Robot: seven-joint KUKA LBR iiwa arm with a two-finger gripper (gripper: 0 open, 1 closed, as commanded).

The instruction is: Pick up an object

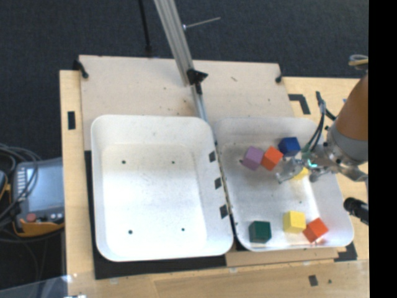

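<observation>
The right bin (267, 129) holds several small blocks. A purple block (252, 158), an orange block (271, 158) and a blue block (289, 146) sit in a cluster at its upper middle. A yellow piece (301, 174) peeks out just below my gripper (291, 171), which hangs low over the bin right of the cluster. Near the bin's front lie a green block (260, 231), a yellow block (294, 221) and an orange-red block (316, 229). The arm comes in from the right edge.
The left bin (105, 166) is beside the right one, with a dark divider strip between them. A slanted metal pole (177, 36) rises behind the bins. A cable-fed device (37, 194) sits off the bench at left.
</observation>
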